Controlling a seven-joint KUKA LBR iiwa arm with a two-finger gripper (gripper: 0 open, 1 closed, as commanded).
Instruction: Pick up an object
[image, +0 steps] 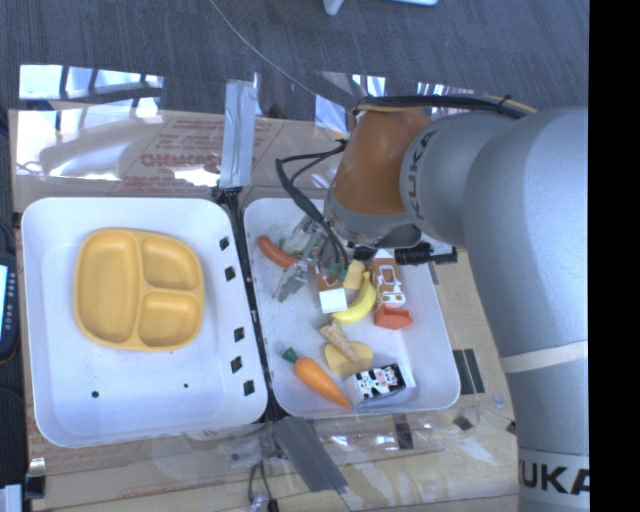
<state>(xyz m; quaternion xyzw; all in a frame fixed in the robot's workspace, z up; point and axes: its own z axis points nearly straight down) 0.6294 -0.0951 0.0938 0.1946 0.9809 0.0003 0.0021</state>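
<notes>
The right bin (430, 380) holds several toy foods. A yellow banana (357, 301) lies by an orange carton (391, 297), with a white block (332, 299) beside it. An orange carrot (320, 376) and a black-and-white carton (379, 381) lie at the front, with a tan piece (344, 350) between them and the banana. A small sausage (275, 250) lies at the back left. My gripper (308, 258) hangs low over the bin's back, between the sausage and the banana. Nothing shows between its fingers.
The left bin (60, 390) holds a yellow divided plate (140, 288). A ridge with black clips (245, 330) separates the two bins. The grey arm (520, 250) covers the right bin's right side. Cardboard and tape lie behind the bins.
</notes>
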